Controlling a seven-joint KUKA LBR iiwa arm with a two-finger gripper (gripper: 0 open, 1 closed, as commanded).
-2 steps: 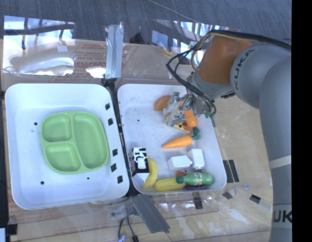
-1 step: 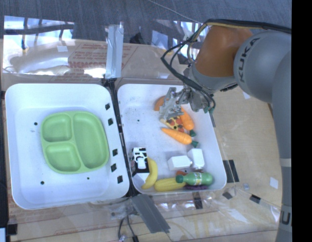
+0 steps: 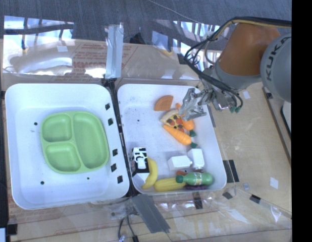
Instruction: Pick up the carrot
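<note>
The carrot [image 3: 177, 134] is orange and lies at a slant in the right bin [image 3: 131, 135], its green end pointing towards the bin's right wall. A second, smaller orange piece [image 3: 188, 125] sits just beside it, close to a pizza slice [image 3: 170, 118]. My gripper [image 3: 189, 111] reaches in from the right and hangs low over the bin's upper right part. It is just above the small orange piece and the carrot's upper side. Nothing is visibly held in it.
The right bin also holds an orange wedge [image 3: 164, 103], two white blocks [image 3: 179, 162], a banana [image 3: 152, 173], a green bottle [image 3: 196, 178] and a black-and-white item [image 3: 140, 159]. A green divided plate [image 3: 75, 141] lies in the left bin [image 3: 24, 110].
</note>
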